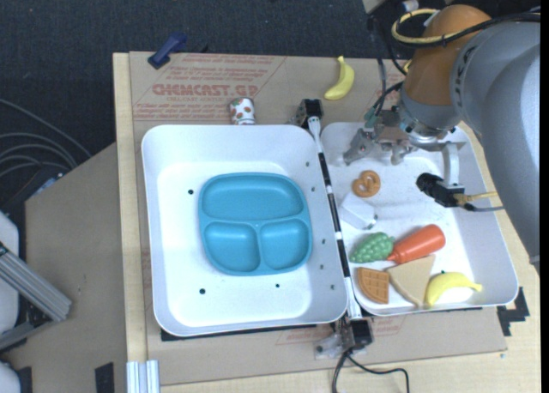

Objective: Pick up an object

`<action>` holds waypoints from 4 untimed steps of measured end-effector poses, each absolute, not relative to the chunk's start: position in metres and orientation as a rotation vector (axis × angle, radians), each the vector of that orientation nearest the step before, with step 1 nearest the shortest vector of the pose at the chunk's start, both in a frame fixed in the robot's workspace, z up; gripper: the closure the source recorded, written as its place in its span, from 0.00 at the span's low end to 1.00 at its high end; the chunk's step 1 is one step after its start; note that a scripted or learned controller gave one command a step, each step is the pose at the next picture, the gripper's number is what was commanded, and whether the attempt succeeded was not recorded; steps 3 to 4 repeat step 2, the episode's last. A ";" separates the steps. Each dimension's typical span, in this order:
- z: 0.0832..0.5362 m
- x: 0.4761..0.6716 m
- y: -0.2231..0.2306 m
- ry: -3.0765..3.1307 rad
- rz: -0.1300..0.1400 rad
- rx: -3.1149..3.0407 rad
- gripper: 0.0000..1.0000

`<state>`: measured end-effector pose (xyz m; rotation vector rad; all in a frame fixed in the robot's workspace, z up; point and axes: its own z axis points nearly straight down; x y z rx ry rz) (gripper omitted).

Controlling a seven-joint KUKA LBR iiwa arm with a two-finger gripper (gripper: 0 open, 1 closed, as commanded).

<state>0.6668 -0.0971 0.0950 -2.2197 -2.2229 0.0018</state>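
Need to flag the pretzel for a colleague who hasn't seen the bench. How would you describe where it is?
Look in the right white bin, in its far half, just below the gripper. The pretzel lies alone there, small, tan and twisted with holes, apart from the toy food heaped at the near end.

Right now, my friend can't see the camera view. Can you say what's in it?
A grey robot arm's hand hangs over the right white bin, above a toy pretzel, carrot, grapes, waffle and banana. The left bin holds a blue divided plate.
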 end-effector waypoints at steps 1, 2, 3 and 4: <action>0.084 0.649 -0.109 -2.219 0.003 -2.221 0.00; 0.095 0.650 -0.109 -2.220 0.000 -2.222 1.00; 0.095 0.650 -0.109 -2.220 0.000 -2.222 1.00; 0.095 0.650 -0.109 -2.220 0.000 -2.222 1.00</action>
